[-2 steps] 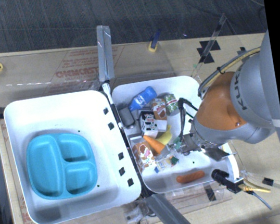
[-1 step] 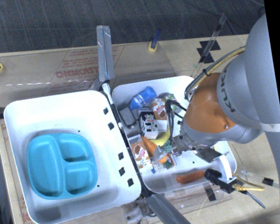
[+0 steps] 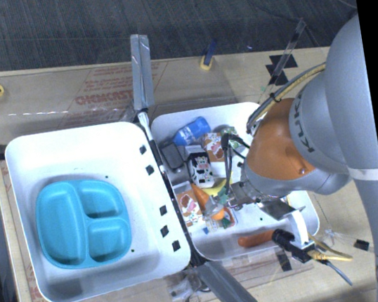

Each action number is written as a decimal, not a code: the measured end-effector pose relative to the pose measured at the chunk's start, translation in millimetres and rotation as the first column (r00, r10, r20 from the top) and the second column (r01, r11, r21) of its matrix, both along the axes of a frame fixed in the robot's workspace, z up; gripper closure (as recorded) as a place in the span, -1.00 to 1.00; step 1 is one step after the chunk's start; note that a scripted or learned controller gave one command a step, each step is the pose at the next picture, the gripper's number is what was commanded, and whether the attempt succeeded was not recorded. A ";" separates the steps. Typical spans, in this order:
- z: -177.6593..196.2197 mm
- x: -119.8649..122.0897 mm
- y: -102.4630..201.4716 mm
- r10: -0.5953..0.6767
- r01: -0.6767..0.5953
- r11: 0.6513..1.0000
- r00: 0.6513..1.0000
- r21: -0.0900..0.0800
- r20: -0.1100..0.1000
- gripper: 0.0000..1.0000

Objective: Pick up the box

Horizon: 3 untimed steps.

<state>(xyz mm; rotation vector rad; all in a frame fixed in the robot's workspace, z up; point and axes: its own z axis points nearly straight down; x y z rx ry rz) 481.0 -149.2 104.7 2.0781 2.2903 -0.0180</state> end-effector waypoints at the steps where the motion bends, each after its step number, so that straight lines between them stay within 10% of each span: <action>1: 15.9 62.9 3.6 -0.134 0.135 0.990 0.991 0.031 -0.024 -1.00; 2: 120.3 112.3 -51.3 -0.161 0.163 0.986 0.986 0.042 -0.033 -1.00; 3: 7.5 43.4 -15.2 -0.190 0.190 0.981 0.982 0.039 -0.021 -1.00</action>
